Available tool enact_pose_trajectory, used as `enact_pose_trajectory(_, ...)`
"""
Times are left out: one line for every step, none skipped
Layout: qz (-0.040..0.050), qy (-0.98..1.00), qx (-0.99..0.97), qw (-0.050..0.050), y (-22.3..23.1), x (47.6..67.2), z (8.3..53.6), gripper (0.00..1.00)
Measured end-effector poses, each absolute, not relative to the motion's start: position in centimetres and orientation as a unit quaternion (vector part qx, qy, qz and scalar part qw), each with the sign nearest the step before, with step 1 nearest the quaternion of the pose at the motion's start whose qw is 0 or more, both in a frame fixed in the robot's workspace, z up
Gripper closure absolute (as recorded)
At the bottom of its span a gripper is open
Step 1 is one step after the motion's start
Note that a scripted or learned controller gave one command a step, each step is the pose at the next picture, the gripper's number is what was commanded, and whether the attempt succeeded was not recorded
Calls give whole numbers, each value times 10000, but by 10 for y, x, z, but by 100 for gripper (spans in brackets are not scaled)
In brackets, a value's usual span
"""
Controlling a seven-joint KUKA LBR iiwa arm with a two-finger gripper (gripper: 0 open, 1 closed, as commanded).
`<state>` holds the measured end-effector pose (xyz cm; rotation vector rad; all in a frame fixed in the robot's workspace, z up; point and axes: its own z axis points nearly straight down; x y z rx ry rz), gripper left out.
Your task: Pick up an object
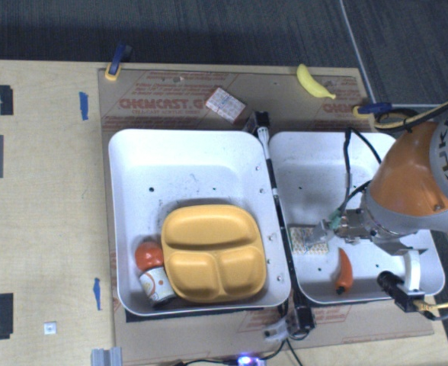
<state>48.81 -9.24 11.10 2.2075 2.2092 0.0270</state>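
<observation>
The grey end effector (332,226) hangs low in the right white plastic bin (315,151), beside a small patterned flat packet (306,240), presumably targeting it; its opening I cannot tell.

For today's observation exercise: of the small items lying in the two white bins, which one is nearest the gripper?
The pale patterned card in the right bin, just beside the gripper. The orange carrot-like piece lies lower.

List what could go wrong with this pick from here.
1. The pincer sits by the small patterned pad near the right bin's left wall, so a grasp there may scrape the wall.
2. The orange carrot-like piece lies close by, so the arm could nudge it.
</observation>
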Motion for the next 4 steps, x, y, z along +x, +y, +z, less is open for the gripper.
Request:
enact_pose_trajectory(52, 7075, 7067, 33, -90, 484, 89, 0)
enact_pose_trajectory(56, 7078, 7064, 30, -90, 484, 89, 0)
enact_pose_trajectory(56, 7078, 7064, 30, -90, 484, 89, 0)
enact_pose_trajectory(56, 7076, 7066, 31, -90, 484, 89, 0)
